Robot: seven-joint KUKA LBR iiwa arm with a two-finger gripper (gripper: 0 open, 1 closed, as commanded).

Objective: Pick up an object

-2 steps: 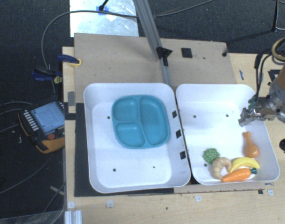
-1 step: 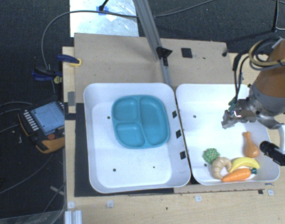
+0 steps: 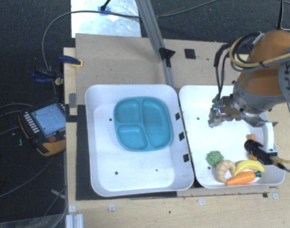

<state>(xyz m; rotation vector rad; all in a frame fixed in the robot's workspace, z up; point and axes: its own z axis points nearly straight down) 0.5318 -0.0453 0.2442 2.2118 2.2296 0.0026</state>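
Camera view, from above, takes in a brown tabletop [image 3: 121,61] carrying 2 shallow white bins side by side. No brand, label or legible writing can be made out anywhere; the handheld device's screen is too small to read.

Largest is the grey arm with its orange band [image 3: 268,56], reaching in from the right and covering the upper right part of the right bin [image 3: 199,141]. The left bin [image 3: 102,165] holds a blue plate with 3 compartments [image 3: 143,123], lying flat in its upper half.

Off the tabletop's left edge, on the dark floor, lies a handheld device with a lit screen and orange casing [image 3: 45,127], with cables looping around it. A grey pole [image 3: 152,27] slants down from the top to the gap between the bins.

The tool [image 3: 217,117] hangs over the right bin's upper middle, well apart from the toys; whether its fingers are apart or together cannot be told.

The toy foods cluster in the right bin's lower right corner: a banana [image 3: 249,166], just below it a carrot [image 3: 240,178], a tan croissant-like piece [image 3: 224,169] touching the carrot, and a green broccoli [image 3: 214,157] just beside that.
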